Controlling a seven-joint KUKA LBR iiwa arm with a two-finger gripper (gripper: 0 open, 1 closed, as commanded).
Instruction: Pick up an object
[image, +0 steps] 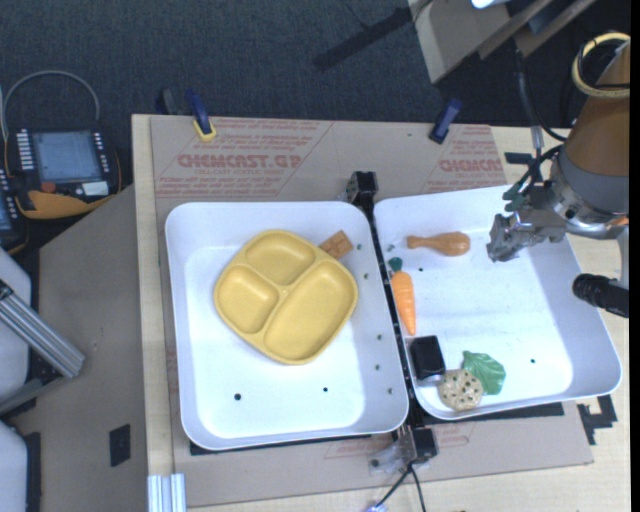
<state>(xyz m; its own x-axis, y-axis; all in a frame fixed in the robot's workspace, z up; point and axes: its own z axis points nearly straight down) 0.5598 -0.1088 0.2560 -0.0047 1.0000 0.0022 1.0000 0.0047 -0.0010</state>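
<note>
Gripper (508, 240) sits in the upper right of the frame right now, over the right bin (560, 330), just right of the drumstick (440, 243). Honestly I can't tell from this angle how the hand is set, it's a dark blob against the white floor, and I see nothing clamped in it.

Candidates all sit in the right bin: the drumstick near the top edge, the carrot (403, 300) lying along the left wall, a black block (427, 356) lower down, then the cookie (460, 389) and a green leafy piece (486, 369) touching each other near the bottom rim. The left bin (200, 380) has the yellow divided plate (287, 297) with a small brown piece (336, 244) tucked at its upper right edge.

My take: the drumstick is the sensible target. It's nearest to the hand, it lies apart from everything else, and there's bare floor on both long sides for the fingers. I'd line the hand up across the narrow handle-to-body axis, centre over the fat end, and come straight down before closing.

The carrot looks riskier to me since it hugs the divider, so one finger may hit the wall. The cookie and leaf would likely come up as a messy pair or slip.
</note>
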